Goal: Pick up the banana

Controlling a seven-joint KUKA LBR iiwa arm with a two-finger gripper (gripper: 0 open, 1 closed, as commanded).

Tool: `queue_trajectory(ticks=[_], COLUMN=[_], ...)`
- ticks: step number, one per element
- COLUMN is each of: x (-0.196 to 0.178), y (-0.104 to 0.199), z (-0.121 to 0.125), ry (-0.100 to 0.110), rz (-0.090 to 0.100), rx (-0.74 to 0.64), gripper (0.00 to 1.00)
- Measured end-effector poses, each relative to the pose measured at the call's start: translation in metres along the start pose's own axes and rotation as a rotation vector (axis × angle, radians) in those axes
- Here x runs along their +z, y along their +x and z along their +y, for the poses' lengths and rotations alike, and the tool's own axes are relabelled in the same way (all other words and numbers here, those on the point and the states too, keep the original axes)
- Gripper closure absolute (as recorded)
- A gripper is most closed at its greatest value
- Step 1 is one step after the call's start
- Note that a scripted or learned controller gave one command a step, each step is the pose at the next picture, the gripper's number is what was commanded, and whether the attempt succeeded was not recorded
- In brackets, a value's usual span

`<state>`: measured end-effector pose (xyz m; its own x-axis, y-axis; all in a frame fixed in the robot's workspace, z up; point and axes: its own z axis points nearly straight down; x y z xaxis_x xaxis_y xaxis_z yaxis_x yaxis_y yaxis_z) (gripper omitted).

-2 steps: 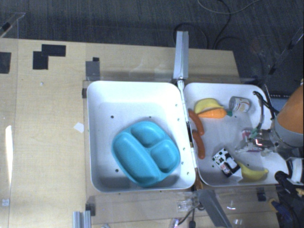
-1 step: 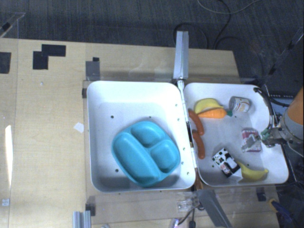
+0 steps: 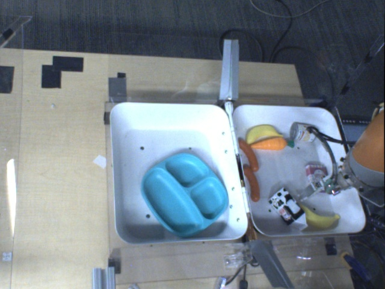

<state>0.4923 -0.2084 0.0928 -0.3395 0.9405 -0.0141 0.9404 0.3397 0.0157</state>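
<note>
Banana point(image 3: 320, 220) lying at right bin's point(image 3: 267, 221) near corner, gripper point(image 3: 325, 185) just beside it, open or closed cannot tell

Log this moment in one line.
banana: right bin, near corner, lying free | end effector: over right bin, close beside banana

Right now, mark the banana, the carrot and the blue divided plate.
banana point(image 3: 320, 220), camera view, middle of its yellow body.
carrot point(image 3: 269, 143), camera view, middle of its orange length.
blue divided plate point(image 3: 168, 200), camera view, bare floor of its long compartment.
</note>
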Motion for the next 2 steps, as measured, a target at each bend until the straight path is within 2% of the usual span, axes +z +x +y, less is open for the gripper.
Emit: queue_trajectory(ticks=[1,2], x=[-0.079,-0.001], y=[-0.012,-0.001], z=[0.041,0.002], ry=[0.010,-0.005], rz=[0.009,-0.004], rx=[0.164,-0.077], gripper=[0.00,0.00])
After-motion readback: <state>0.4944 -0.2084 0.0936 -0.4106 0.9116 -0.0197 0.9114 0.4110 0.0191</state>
